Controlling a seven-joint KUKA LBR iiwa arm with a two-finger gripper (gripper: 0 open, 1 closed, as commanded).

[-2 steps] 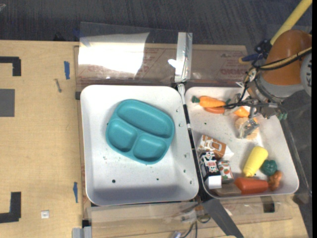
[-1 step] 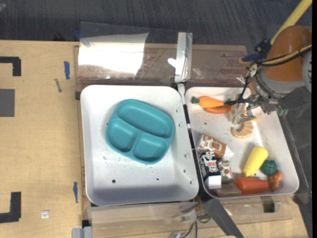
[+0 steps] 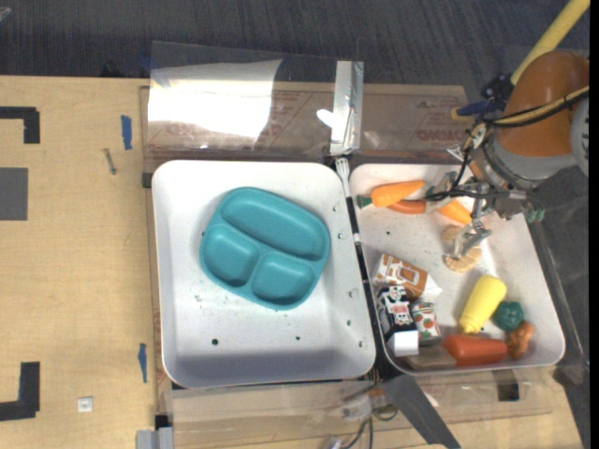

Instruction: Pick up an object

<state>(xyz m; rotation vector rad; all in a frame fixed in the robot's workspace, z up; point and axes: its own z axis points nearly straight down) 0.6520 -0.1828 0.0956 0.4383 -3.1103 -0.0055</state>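
Dark grey carpet lay beyond the bench. The bench top was pale wood with black corner marks and blue tape bits. Clear sheeting caught glare.

I am seeing: teal tray lying in left bin; gripper hovering over toy food in right bin.

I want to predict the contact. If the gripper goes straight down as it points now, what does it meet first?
Probably the small tan object on the floor of the right bin, which lies just under the gripper. The orange piece sits close beside that line, and depth is unclear from this slanted view.
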